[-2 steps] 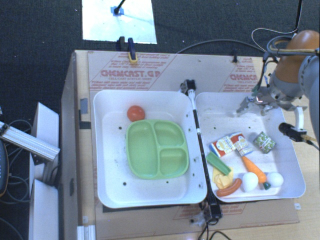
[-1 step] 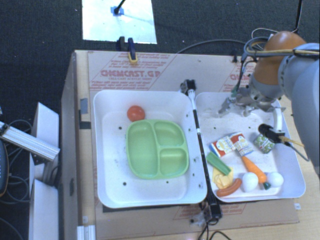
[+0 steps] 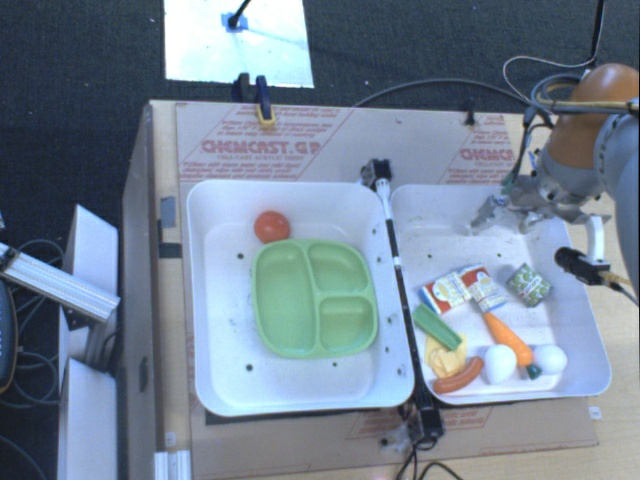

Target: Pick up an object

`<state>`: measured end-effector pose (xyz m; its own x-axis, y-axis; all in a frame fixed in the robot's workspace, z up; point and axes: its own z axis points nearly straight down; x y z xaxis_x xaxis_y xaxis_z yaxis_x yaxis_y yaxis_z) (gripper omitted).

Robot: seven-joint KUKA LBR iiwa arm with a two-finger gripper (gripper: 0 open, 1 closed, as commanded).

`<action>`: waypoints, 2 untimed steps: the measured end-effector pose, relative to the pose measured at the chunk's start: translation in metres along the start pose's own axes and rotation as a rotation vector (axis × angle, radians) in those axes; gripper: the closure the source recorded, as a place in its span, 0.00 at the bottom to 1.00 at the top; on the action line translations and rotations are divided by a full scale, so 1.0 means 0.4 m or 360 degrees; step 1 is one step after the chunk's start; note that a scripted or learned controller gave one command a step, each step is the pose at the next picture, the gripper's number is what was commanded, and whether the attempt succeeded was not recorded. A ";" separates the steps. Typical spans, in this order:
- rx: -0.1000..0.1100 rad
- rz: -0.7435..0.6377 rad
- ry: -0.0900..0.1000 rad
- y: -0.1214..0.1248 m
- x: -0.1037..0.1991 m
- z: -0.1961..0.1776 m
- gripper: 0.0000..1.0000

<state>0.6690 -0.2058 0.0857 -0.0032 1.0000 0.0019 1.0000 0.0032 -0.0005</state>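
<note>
In the camera view, the gripper (image 3: 508,211) hangs over the far end of the right bin (image 3: 580,368); whether it is released or clenched, I cannot tell. Toys cluster at that bin's near end: a carrot (image 3: 510,336), two white eggs (image 3: 499,362), a sausage (image 3: 459,376), a small carton (image 3: 448,290). In the left bin (image 3: 225,388), a red ball (image 3: 271,226) touches a green divided plate (image 3: 312,298).

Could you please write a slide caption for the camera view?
Gripper over the right bin of toy food; green tray and tomato in the left.
</note>
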 end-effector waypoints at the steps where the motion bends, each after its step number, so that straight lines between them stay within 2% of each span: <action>1: -0.0005 -0.0002 -0.0003 0.002 0.112 0.001 0.00; 2: -0.0004 -0.0003 -0.0003 0.001 0.163 0.003 0.00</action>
<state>0.6691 -0.1407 0.0848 -0.0052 1.0000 -0.0001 1.0000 0.0052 0.0017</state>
